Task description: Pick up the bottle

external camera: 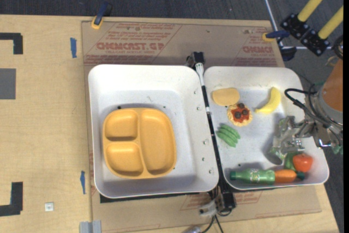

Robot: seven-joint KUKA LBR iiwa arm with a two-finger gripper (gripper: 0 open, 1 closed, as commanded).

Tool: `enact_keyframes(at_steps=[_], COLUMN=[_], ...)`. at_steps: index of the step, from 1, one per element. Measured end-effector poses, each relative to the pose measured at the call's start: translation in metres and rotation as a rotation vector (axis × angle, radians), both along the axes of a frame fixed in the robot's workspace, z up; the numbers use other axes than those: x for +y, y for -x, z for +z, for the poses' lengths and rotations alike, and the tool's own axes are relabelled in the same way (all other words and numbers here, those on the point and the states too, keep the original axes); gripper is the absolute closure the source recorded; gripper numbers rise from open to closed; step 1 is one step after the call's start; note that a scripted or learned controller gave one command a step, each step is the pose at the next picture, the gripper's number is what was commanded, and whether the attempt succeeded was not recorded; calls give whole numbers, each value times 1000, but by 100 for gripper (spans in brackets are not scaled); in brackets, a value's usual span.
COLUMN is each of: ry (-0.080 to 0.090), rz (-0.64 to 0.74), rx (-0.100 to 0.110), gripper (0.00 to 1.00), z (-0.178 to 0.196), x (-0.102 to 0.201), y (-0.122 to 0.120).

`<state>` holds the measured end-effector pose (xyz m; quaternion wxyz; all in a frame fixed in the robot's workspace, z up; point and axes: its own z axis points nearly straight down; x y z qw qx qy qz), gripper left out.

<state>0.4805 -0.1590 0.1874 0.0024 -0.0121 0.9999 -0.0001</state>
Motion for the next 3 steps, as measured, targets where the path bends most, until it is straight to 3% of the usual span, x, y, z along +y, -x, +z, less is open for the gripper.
enact_keyframes(at_steps=[1, 2, 3], ry=[-1, 3, 5], rz=[19, 258, 324], rx=[3, -3, -6], gripper=[100, 100, 100], z=[-82, -100, -100], x=[40, 58, 63], y=[-23, -11, -9])
